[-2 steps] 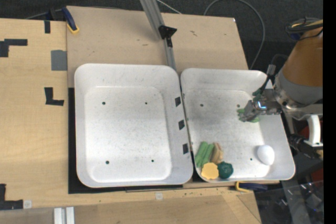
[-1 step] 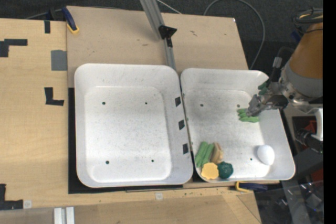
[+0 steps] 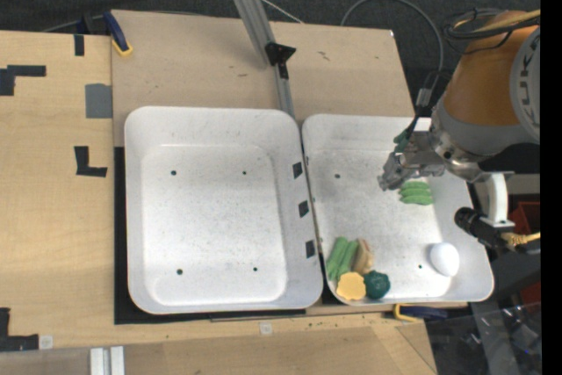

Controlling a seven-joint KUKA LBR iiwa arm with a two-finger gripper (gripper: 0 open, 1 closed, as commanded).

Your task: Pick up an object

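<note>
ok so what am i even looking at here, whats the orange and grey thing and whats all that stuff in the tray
It is a robot arm, grey with an orange band, reaching in from the right. One camera fixed above the bench looks down at a slant on two shallow white bins. The gripper at the arm's tip hangs low over the right bin, beside a light green object. Near that bin's front edge lie a green piece, a tan piece, a yellow piece, a dark green piece and a white ball. The left bin sits beside it.

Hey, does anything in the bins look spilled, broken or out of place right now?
Nothing stands out. In the right bin, small items cluster at the near-left corner, a white ball sits apart, and a green piece lies beside the gripper.
</note>
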